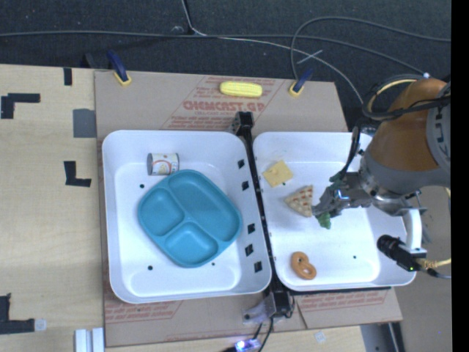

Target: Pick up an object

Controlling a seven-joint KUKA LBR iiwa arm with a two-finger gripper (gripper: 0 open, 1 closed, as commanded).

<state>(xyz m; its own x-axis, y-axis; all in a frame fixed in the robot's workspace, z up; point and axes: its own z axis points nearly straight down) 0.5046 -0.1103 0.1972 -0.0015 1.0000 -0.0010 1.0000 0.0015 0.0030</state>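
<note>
Gripper (325, 215) of mine hangs low over the right bin (366, 273), just beside the pizza slice (300, 199); whether it's apart, I cannot tell.

Right bin: yellow cheese wedge (278, 174), tan pizza slice (300, 200), orange pretzel (303, 265), all flat.

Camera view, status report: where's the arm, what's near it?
Gripper low in right bin. Beside pizza slice; nothing seen held. Cheese, pretzel lie apart.
</note>
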